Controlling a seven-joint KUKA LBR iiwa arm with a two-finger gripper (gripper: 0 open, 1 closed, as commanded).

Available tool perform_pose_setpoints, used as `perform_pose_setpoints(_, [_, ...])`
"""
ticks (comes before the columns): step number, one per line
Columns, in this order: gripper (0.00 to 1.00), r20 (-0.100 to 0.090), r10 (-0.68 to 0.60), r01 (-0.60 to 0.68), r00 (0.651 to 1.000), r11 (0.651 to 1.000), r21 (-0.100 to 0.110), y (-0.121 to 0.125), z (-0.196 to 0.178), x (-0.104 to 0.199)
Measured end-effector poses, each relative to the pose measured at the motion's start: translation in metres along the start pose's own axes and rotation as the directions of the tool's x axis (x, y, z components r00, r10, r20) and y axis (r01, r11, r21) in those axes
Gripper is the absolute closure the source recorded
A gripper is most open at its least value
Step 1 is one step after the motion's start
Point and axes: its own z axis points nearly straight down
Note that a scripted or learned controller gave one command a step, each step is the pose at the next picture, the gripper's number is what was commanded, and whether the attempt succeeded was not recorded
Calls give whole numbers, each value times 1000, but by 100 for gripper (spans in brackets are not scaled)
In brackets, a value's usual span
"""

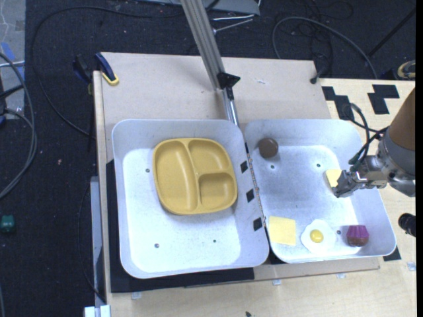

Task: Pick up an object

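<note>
Your tool (343,186) low over the right bin (370,207), grip state impossible to tell, touching a small yellow block (333,176), fried egg (317,236) and purple piece (357,235) near the front wall.

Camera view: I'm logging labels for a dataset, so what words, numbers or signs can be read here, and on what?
No readable text, brand or number on anything.
Black square marks on the bench at upper right: a pattern, not letters.
Black tabs where the left bin meets the right bin: blank.
</note>
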Motion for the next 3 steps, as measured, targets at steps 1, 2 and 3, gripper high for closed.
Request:
perform_pose_setpoints(1, [100, -2, -6, 6, 1000, 1000, -1, 19, -10, 50])
perform_pose_setpoints(2, [100, -2, -6, 6, 1000, 1000, 0, 34, -19, 102])
perform_pose_setpoints(3, [100, -1, -5, 5, 1000, 1000, 1, 50, -6, 150])
